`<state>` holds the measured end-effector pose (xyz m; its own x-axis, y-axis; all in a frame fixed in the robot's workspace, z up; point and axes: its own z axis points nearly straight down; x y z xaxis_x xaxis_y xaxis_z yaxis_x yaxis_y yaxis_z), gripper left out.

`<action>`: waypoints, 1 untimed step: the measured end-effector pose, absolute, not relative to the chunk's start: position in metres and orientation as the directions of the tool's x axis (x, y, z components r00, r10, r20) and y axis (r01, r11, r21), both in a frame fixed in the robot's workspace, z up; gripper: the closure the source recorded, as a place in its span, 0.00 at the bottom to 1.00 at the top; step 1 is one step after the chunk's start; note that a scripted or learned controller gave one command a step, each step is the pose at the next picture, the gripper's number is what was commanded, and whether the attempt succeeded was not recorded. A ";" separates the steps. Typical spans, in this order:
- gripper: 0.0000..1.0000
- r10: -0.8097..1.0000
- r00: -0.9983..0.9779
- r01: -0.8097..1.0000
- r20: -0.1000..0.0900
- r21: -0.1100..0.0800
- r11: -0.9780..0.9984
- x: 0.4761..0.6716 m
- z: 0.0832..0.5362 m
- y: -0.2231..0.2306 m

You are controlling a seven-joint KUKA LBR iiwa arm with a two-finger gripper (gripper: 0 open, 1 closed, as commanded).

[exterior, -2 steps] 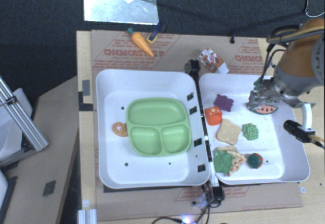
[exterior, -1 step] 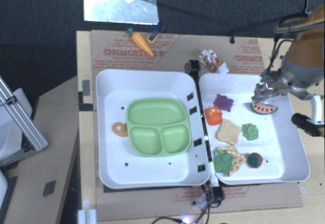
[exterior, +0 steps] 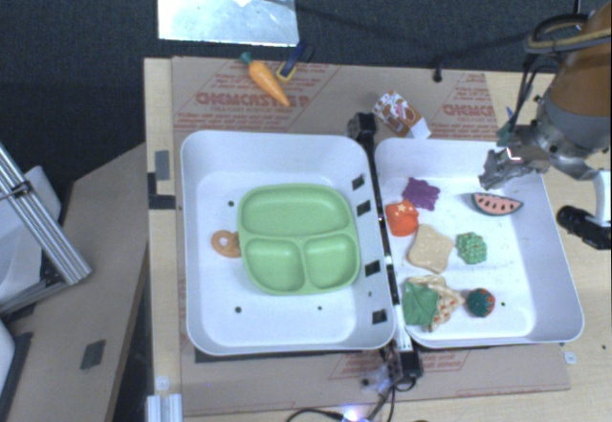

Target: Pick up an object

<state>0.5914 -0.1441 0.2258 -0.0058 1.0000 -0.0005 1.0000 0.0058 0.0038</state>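
The approach step is judged to be in hand: nothing is seen lifted, and the pincer (exterior: 499, 171) is placed over the far right part of the right bin (exterior: 550, 300), just above and to the left of the watermelon slice (exterior: 497, 204). Whether the pincer is apart or together cannot be told, as its tip is seen only as a small grey blur.

The watermelon slice is taken as the likeliest target, being the nearest thing to the pincer. It lies flat on the bin floor near the right wall, apart from the other toys. Its long axis is laid roughly left to right, with the curved green rind turned toward the near side and the straight red edge toward the far side; its right tip points at the bin wall.

For the next move, a short shift toward the near-right and a descent would be called for, with the closing line set across the slice's short width, not along its length. Since the slice is thin and flat, a low reach close to the bin floor would be needed.

Further left in the same bin are seen a purple piece (exterior: 420, 192), a tomato (exterior: 402, 217), a bread slice (exterior: 430, 248) and a green broccoli-like piece (exterior: 469, 247). A green divided tray (exterior: 296, 238) is seen in the left bin (exterior: 206, 219).
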 end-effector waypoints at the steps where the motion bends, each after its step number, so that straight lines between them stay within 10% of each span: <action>1: 1.00 1.000 -0.011 1.000 0.002 0.004 0.011 0.609 0.231 -0.086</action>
<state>0.6087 -0.0864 0.2313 -0.0107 0.9999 0.0019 0.9999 0.0107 0.0042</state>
